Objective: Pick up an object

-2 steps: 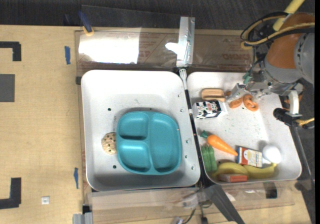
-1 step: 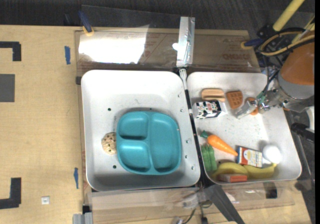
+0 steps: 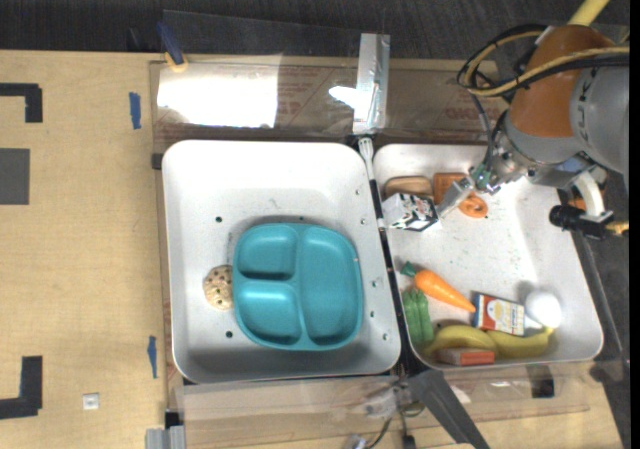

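Gripper (image 3: 478, 187) sits low at 12 o'clock of the right bin (image 3: 560, 237), touching or just over the orange ring (image 3: 474, 206) — can't tell if it's parted or clamped, or grasping anything.

Risk: the ring lies flat beside the brown block (image 3: 406, 184) and printed packet (image 3: 410, 211), so I'd expect a slip or a nudge into the bin wall.

Count — right bin: one carrot (image 3: 443, 289), one banana (image 3: 490, 341), one white ball (image 3: 543, 309), one small carton (image 3: 498, 313), one green item (image 3: 416, 315). Left bin (image 3: 200, 177): one teal tray (image 3: 297, 283), one cookie (image 3: 217, 287) at its 9 o'clock.
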Robot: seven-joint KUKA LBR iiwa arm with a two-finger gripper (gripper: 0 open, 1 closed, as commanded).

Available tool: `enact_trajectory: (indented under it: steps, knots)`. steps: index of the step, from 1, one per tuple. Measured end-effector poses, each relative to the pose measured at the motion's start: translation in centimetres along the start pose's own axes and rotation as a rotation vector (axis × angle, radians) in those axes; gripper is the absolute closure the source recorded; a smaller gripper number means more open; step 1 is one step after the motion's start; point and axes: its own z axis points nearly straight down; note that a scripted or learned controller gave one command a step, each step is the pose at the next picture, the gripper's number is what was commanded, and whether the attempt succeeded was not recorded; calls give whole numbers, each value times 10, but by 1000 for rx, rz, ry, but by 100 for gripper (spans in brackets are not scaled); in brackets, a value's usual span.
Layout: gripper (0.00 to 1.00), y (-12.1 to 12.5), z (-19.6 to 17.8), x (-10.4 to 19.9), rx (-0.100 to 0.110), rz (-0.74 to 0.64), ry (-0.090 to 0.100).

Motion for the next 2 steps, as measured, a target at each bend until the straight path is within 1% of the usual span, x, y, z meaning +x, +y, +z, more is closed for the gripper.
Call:
enact_trajectory:
  steps: [1, 2]
  knots:
    - [0, -22, 2, -7, 2, 263, 13]
    - [0, -50, 2, -23, 0, 25, 13]
